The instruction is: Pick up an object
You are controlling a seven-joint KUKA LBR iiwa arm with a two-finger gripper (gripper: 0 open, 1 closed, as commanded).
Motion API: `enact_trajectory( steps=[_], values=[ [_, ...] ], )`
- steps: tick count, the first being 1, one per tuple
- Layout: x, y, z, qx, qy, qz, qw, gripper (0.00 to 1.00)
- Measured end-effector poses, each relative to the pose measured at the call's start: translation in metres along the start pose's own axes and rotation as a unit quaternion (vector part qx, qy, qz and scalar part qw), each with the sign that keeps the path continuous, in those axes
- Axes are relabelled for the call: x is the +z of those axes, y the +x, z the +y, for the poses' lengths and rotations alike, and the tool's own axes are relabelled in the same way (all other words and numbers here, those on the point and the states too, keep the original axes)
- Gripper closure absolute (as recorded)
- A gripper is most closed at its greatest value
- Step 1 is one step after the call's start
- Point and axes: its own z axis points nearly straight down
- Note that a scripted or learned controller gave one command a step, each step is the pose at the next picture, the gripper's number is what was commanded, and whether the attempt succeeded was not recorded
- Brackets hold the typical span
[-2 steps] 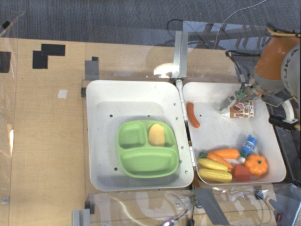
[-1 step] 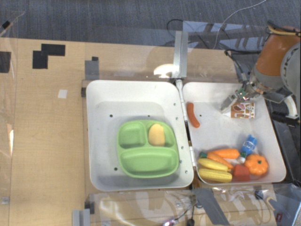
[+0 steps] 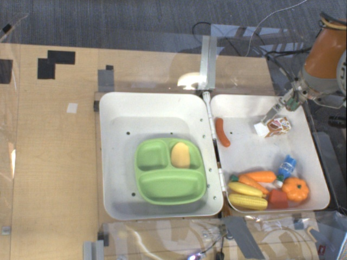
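Gripper (image 3: 269,117), on a grey arm with an orange band, hangs over the far part of the right bin (image 3: 238,104). Whether its jaws are apart or together cannot be told at this size. Touching or just below the jaws lies a small white and red packet (image 3: 277,125); it looks flat, and nothing shows it lifted. Its long axis seems to run from the jaws toward the bin's right wall, though its outline is blurred. Risk, as a judgement: a thin, flat packet gives the jaws little to bite, so they may slide off it or push it toward the wall. Well away from the jaws, toward the near edge, sits a pile of toy vegetables (image 3: 265,188). A red sausage (image 3: 222,132) lies apart, left of the jaws.
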Motion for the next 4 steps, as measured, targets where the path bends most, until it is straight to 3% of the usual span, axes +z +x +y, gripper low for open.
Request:
enact_trajectory(
  steps=[1,2,3,4],
  values=[
    [0.04,0.018,-0.022,0.141,0.0,0.001,0.9899,0.0],
    [0.025,0.017,-0.019,0.14,-0.003,-0.002,0.9901,1.0],
    [0.025,0.017,-0.019,0.14,-0.003,-0.002,0.9901,0.0],
    [0.037,0.063,-0.079,0.128,0.0,-0.001,0.9918,0.0]
  ],
)
